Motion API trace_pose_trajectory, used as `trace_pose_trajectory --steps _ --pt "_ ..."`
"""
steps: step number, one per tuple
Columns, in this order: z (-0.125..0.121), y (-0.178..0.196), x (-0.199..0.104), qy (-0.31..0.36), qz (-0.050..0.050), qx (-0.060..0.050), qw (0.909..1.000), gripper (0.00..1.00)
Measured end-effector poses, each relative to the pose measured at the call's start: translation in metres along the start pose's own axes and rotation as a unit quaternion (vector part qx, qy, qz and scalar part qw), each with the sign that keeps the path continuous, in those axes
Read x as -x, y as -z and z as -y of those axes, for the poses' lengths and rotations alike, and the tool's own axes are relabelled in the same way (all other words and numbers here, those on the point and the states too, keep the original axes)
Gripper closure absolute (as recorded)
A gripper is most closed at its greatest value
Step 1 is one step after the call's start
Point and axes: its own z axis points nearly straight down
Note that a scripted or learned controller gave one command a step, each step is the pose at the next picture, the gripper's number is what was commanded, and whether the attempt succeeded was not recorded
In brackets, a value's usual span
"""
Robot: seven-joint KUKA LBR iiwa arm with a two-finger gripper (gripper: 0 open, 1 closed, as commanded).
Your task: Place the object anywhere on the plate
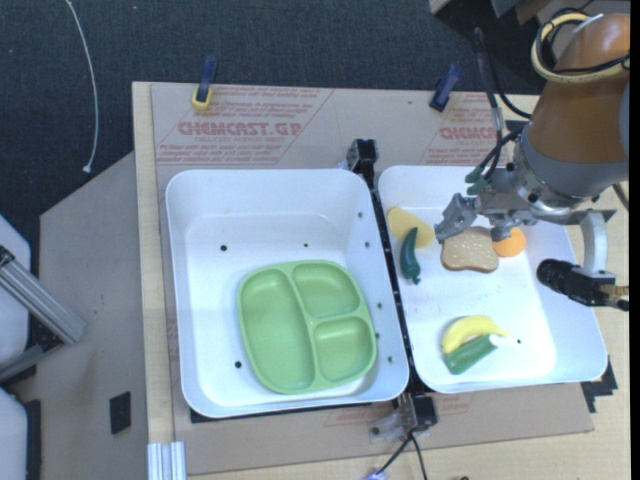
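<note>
A light green divided plate (303, 325) lies in the left bin (200, 218). The right bin (560, 363) holds a tan bread slice (470, 256), an orange piece (510, 245), a yellow wedge (408, 224), a dark green pepper (410, 255), a yellow banana (470, 331) and a green pod (470, 355). My gripper (478, 219) hangs over the far part of the right bin, just above the bread slice and the orange piece. Its fingers point down and I see nothing held between them.
A black divider bar (385, 258) runs between the two bins, with a black clamp (362, 154) at its far end. Blue clips (205, 80) hold the cardboard sheet at the back. A black fitting (575, 281) sits at the right bin's right side.
</note>
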Motion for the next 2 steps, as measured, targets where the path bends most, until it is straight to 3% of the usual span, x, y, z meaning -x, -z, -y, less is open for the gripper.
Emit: trace_pose_trajectory --steps 2 --pt "0.008 -0.011 -0.1 -0.001 0.001 -0.001 1.0 1.0"
